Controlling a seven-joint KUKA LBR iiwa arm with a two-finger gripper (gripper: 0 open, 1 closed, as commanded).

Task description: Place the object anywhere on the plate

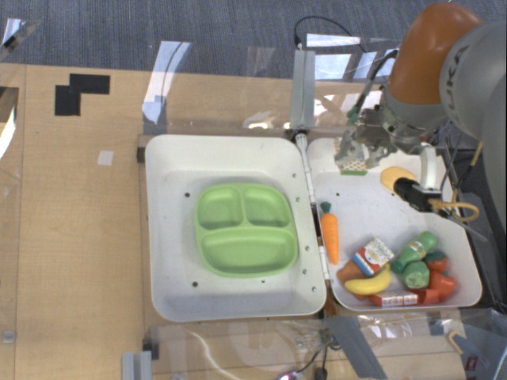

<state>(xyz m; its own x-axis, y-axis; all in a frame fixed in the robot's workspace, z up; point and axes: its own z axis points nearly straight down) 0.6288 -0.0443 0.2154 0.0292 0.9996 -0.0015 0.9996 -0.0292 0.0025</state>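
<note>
A light green plate [245,229] with three compartments lies in the middle of the left bin [170,212]. My gripper [356,153] hangs over the far left corner of the right bin [356,204], well to the right of the plate and beyond the divider. A small patterned green-and-white object [352,165] sits right at the gripper's tip; I cannot see whether it is held or resting on the bin floor.
The right bin holds a carrot [329,237] by the divider, a banana [368,285], a small carton [373,255], green peppers [417,261] and red pieces [437,286] at the near right. A yellow piece [394,177] lies just right of the gripper.
</note>
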